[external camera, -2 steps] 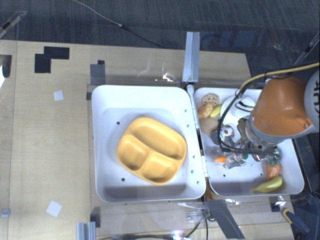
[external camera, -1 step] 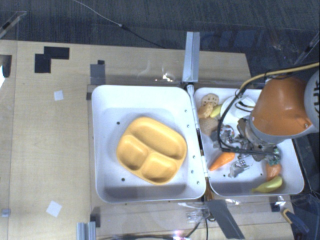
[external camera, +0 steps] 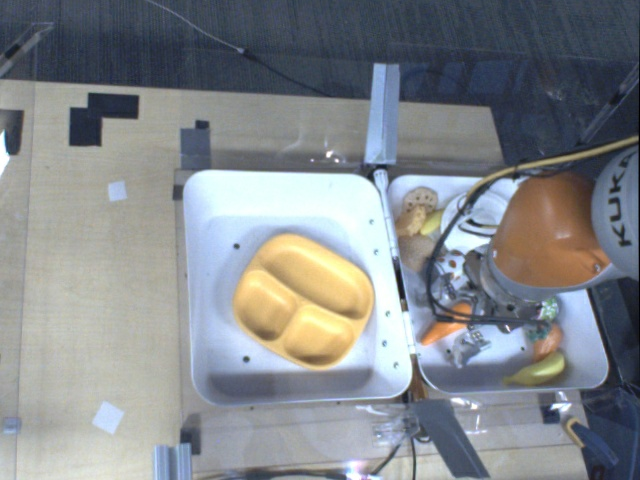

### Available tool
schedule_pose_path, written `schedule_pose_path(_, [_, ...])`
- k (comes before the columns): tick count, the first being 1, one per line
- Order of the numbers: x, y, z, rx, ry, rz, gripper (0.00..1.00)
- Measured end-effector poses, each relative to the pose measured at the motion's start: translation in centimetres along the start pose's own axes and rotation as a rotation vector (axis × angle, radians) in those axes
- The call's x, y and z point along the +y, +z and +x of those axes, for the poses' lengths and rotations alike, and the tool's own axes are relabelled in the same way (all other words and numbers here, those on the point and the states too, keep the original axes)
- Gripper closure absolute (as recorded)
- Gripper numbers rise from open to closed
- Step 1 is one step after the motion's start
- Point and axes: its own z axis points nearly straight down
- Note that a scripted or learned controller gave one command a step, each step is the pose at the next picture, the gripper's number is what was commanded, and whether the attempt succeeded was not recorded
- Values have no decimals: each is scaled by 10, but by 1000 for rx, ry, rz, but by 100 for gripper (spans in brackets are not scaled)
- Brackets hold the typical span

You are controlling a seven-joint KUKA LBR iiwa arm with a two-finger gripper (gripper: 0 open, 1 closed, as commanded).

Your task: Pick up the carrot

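A grey KUKA arm (external camera: pixel 560 233) with an orange band above the wrist reaches over the right-hand white bin (external camera: pixel 590 363) on a wooden bench (external camera: pixel 90 298), its tool (external camera: pixel 468 343) hanging low inside the bin, near the bin's front edge. Cables and the wrist hide the tool's grip, so its state cannot be told. The carrot (external camera: pixel 437 333) lies in the right bin near the divider between the two bins, just beside the tool on its left; contact cannot be made out. A yellow banana (external camera: pixel 536 370) rests along that bin's front edge, with a second orange piece (external camera: pixel 546 342) just behind it. A round biscuit-like item (external camera: pixel 419 204) sits in the bin's rear left corner. In the left bin (external camera: pixel 210 228), a yellow three-compartment tray (external camera: pixel 303 299) lies near the middle.
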Motion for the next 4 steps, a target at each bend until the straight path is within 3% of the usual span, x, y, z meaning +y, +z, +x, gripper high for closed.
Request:
schedule_pose_path(1, [71, -99, -48, 0, 155, -3, 0])
schedule_pose_path(2, [40, -96, -3, 6, 436, -2, 0])
schedule_pose_path(3, [-5, -30, -8, 11, 385, -2, 0])
schedule_pose_path(4, [4, -1, 16, -5, 341, 2, 0])
